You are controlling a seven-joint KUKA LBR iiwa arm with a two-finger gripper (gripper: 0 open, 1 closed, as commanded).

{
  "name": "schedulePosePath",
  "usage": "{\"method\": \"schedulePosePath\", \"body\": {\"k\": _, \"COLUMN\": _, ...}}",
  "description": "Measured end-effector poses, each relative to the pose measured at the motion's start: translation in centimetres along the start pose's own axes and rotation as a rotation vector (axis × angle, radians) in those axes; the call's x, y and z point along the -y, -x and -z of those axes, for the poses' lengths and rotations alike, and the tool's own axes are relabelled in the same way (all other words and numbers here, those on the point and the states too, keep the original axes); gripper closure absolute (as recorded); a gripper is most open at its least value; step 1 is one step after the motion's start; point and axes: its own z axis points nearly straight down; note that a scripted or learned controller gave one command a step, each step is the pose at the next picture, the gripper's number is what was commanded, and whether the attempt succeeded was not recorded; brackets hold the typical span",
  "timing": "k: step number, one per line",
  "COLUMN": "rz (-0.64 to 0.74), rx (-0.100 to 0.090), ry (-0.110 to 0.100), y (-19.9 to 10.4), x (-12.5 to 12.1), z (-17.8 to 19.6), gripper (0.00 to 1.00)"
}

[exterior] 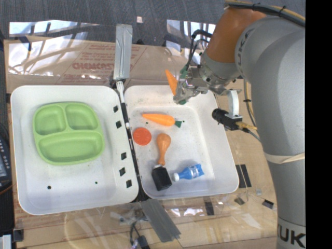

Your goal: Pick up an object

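Observation:
My gripper (181, 96) hangs over the back edge of the right bin (220, 139). A small orange cone-shaped piece (170, 81) stands tilted right against the gripper's left side, across the bin's back rim. Whether it is gripped I cannot tell. On the bin floor lie an orange carrot (160, 119) with a green tip, a red-orange disc (141, 136), a tan drumstick-shaped piece (163, 147), a black block (161, 178) and a small blue bottle (189, 173).
The left bin (26, 180) bears a green divided plate (67, 133). A grey taped divider (123, 56) runs between the bins at the back. The arm's grey body (280, 87) fills the right side, and a black cable fitting (228, 119) overhangs the right bin's edge.

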Motion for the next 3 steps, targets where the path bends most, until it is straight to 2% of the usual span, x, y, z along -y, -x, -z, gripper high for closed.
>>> {"method": "schedulePosePath", "body": {"k": 1, "rz": 0.099, "rx": -0.001, "ry": -0.007, "y": -2.5, "x": 4.6, "z": -10.6, "gripper": 0.00}}
{"method": "schedulePosePath", "body": {"k": 2, "rz": 0.384, "rx": -0.001, "ry": 0.000, "y": -4.8, "x": 11.9, "z": -10.5, "gripper": 0.00}}
{"method": "schedulePosePath", "body": {"k": 3, "rz": 0.386, "rx": -0.001, "ry": -0.001, "y": -4.8, "x": 11.9, "z": -9.6, "gripper": 1.00}}
